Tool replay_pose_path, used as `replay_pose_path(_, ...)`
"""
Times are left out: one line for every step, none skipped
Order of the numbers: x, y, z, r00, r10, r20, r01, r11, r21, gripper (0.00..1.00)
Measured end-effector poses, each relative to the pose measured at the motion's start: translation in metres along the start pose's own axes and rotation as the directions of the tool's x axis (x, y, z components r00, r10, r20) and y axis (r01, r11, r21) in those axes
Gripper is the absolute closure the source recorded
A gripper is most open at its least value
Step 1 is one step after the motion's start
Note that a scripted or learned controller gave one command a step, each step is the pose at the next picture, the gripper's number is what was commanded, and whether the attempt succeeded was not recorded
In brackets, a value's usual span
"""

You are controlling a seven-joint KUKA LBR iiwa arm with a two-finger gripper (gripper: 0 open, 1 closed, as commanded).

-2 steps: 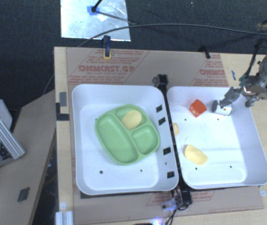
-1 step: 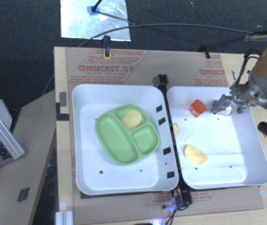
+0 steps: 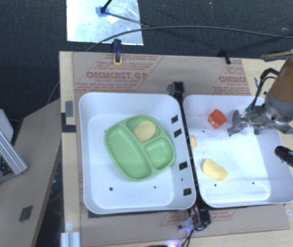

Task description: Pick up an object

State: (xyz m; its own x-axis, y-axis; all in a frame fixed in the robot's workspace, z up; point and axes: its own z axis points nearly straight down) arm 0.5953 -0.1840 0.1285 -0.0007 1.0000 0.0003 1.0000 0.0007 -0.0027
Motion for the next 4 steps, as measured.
replay_pose_path(0.0,0.002,-0.014,1.0,-0.001,0.003,0.001,1.0,-0.008,1.0)
replay_pose_path(0.003,0.003,-0.079,1.0,-0.004,0.003,0.004,1.0,-0.011,1.0)
replay_pose_path(0.003,0.004,-0.076,1.0,-0.004,0.001,0.004,1.0,-0.006,1.0)
replay_pose_path(0.054,0.002,-0.077,1.0,-0.008,-0.001,0.008,1.0,-0.005,1.0)
